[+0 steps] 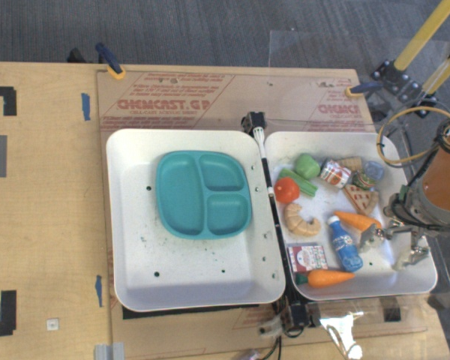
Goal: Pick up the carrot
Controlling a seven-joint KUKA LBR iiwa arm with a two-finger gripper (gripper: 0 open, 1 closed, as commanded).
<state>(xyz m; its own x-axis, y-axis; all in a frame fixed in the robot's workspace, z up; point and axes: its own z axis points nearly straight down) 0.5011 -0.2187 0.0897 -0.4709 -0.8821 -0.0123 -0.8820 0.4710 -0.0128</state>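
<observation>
The left bin (127, 223) holds a teal divided plate (204, 193), lying flat near its middle. The right bin (420, 276) is crowded with toy food. The arm (439, 182), grey with an orange band, reaches in at that bin's right side, and its gripper (394, 244) hangs low over the right half with its two metal fingers spread well apart, nothing between them.

The carrot (328, 278) lies on its side at the bin's near edge: smooth bright orange, tapering rightward, with a green stub at its left end (a second orange piece (356, 220) lies farther back, just left of the fingers). A blue bottle (346, 244) lies tilted between the two, a red-and-white carton (308, 258) beside it, a tomato (286, 191) farther back.
</observation>
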